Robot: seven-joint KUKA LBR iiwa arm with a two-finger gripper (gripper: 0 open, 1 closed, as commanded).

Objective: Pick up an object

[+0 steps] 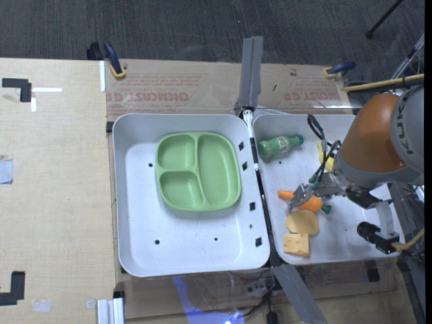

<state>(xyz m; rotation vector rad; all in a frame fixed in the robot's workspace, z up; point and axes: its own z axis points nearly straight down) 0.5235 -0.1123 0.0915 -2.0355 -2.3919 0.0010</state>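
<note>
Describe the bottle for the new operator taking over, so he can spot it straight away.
Take the bin on the view's right, not the one with the green plate. At its far edge, next to the divider between the bins, a green bottle lies on its side. Its neighbours, the carrot and cheese block, sit nearer the front and are orange and yellow.

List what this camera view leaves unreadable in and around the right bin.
1. Camera view: whether the tool grips the carrot; the two overlap and are too small to separate.
2. Camera view: the right bin along its right side, covered by the arm.
3. Camera view: the small teal thing beside the carrot, partly under the tool, too small to name.
4. Camera view: the green bottle, label too small to read.
</note>
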